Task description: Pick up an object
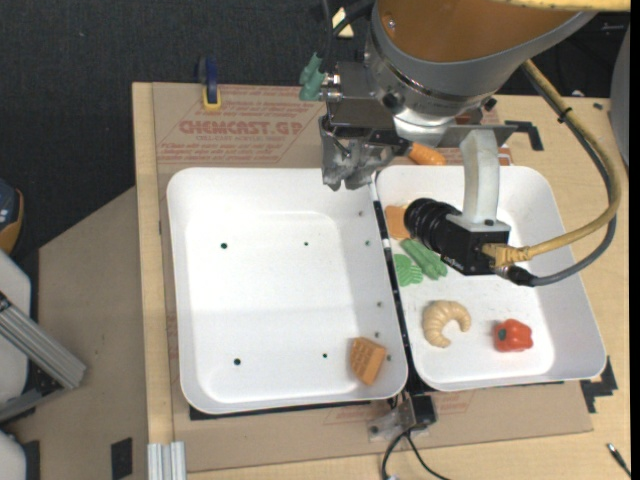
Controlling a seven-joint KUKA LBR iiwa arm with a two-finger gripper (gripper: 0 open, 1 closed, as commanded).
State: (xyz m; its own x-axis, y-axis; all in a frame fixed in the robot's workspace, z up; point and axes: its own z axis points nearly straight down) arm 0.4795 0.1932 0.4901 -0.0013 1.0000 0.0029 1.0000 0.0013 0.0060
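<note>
The gripper (345,173) hangs over the back of the divider btwn the bins w/ nothing seen in it (spread or pressed together: can't tell), prob. since the pickables — croissant (445,322), red pepper (513,335) — lie in the right bin (570,268).

Robot lab — arm (480,28), white bins (190,268)

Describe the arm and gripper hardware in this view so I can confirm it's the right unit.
The arm is a thick grey cylinder with a broad orange band. Below it sits a dark metal gripper with a small green part beside its mount. A black cylindrical module hangs off a pale bracket, and a tan cable loops from it.
</note>
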